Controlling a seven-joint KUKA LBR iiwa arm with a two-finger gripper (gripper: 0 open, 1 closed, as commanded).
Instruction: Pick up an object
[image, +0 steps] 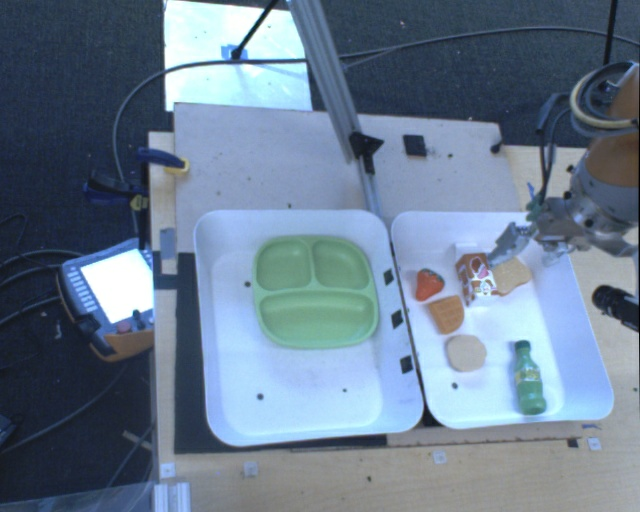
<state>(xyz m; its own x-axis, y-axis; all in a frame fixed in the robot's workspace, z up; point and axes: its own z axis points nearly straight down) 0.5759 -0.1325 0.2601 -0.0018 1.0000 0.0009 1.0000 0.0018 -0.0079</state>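
— Two fingers, can you see them?
— Hardly. The gripper (508, 243) is blurred above the right bin (580, 300), so I cannot tell their gap. It hangs just beside a red-and-white carton (475, 277) and a toast slice (511, 275).
— And the arm?
— The arm (608, 170) is cut off at the right edge.

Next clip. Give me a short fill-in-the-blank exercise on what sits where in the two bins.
1. The green divided plate lies in the ____ bin as the camera sees it.
2. The green bottle lies in the right bin, near its ____ corner in the picture.
3. The plate has ____ compartments.
4. The gripper hovers over the ____ bin.

Missing words: left; lower right; three; right
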